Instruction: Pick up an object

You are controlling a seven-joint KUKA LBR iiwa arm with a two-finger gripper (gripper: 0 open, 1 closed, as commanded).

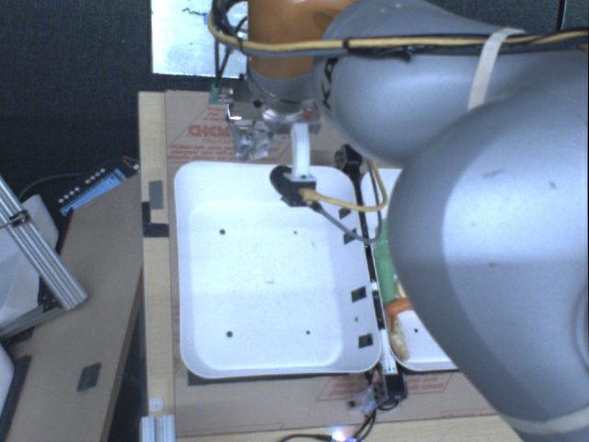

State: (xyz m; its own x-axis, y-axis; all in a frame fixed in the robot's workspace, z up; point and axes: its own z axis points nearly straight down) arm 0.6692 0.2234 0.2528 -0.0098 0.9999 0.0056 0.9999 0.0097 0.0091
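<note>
Hovering at the far rim of one white bin (267,284), the claw (255,142) cannot be read as released or clenched; the green object (383,258), well apart in the neighbouring bin (421,348), looks light, probably slippery, best pinched mid-length.

Even, fairly bright light from above; white bin (267,274) slightly washed out; near arm (497,247) soft, out of focus.

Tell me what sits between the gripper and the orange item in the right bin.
In the camera view, a black fitting with a yellow cable, then the left bin's right rim.
</note>
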